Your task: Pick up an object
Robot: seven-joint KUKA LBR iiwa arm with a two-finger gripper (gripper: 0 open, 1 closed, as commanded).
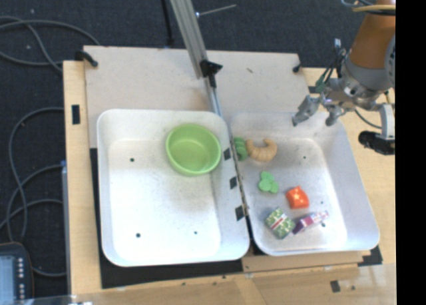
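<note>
The pincer (314,112) hangs open over the right bin's (346,164) far rim with bare floor just below it. Farther down-left, the croissant (261,150), green clover (268,182), orange block (297,197) and two packets crowd the floor.

One fixed camera looks down at a slant from above the table (153,70), far enough to take in both bins (120,230) whole.

My counter (80,164) carries a pale board (146,77) at the back and two white bins side by side, left bin (113,230) and right bin (353,210), edges touching.
</note>
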